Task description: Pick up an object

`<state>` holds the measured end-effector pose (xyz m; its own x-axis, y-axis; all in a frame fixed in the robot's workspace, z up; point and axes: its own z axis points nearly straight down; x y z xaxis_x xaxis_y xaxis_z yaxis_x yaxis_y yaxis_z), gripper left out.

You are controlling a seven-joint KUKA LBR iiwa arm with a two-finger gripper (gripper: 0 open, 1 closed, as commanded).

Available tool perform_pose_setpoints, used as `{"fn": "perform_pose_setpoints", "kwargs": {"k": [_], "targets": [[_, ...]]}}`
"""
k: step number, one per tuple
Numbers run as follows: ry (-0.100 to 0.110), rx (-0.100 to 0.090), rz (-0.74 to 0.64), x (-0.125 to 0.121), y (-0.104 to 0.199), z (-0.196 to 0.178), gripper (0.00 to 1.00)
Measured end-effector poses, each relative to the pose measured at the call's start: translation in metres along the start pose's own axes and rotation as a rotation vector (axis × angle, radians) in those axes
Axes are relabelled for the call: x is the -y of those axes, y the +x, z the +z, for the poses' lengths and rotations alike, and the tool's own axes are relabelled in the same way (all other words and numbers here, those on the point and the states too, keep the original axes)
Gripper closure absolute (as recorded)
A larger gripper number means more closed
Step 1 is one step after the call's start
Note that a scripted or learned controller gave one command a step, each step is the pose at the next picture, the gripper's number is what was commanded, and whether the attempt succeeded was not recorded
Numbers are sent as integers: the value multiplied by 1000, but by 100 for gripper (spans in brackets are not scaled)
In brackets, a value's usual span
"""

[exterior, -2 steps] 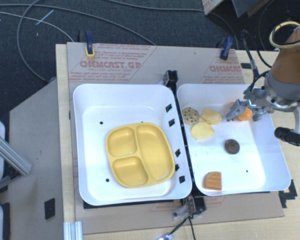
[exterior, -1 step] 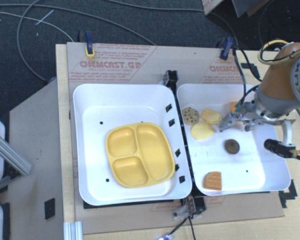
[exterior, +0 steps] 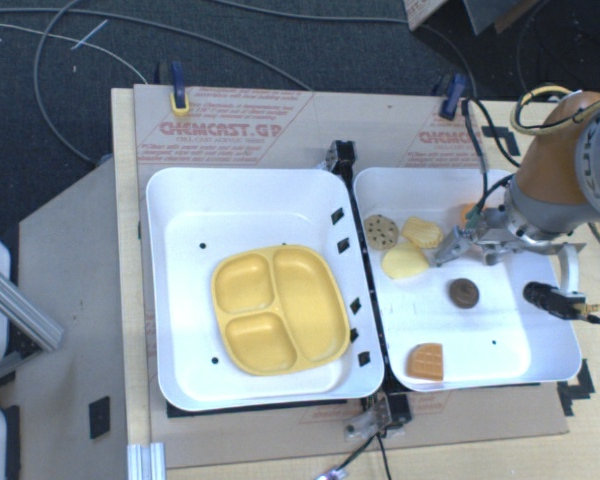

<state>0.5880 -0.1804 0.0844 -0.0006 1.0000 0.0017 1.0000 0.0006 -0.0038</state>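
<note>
Nearest us, an orange wedge (exterior: 426, 361) lies in the right bin (exterior: 500, 368); we judge it light, firm, best pinched across its sides. Whether our claw (exterior: 448, 251) is clenched, we cannot tell.

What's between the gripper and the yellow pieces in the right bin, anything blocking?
Nothing visible. The gripper sits low in the right bin, right beside the two pale yellow pieces. The speckled cookie lies beyond them; the brown round piece and orange block lie off to the side.
</note>
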Motion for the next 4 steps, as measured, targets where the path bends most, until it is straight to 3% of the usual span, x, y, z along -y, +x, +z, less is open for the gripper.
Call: {"fn": "perform_pose_setpoints", "kwargs": {"k": [1,4], "targets": [[-4,0,0,-1,0,-12,100],[-11,4,-1,-1,-3,-179,100]]}}
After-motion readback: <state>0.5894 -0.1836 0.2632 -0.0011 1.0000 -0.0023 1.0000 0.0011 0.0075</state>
